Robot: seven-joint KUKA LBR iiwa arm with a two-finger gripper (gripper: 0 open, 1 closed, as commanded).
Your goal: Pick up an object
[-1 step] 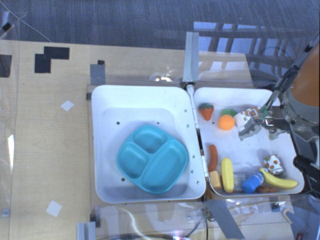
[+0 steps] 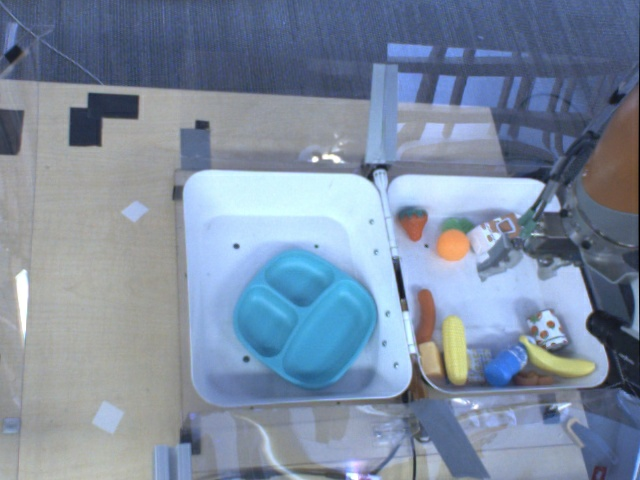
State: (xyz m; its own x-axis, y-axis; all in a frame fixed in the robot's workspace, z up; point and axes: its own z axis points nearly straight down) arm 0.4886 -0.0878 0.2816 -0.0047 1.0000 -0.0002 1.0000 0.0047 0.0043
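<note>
The right bin holds several toy foods. Among them are a red strawberry, an orange ball, a green piece and a small white and red item. Nearer the front lie a sausage, a corn cob, a blue piece, a banana and a spotted white piece. My gripper hangs low over the bin's middle right, just right of the white and red item. It is open, with bare bin floor between its fingers.
The left bin holds a blue divided plate. A metal divider post stands behind the seam between the bins. The arm's grey and orange body covers the right bin's far right edge.
</note>
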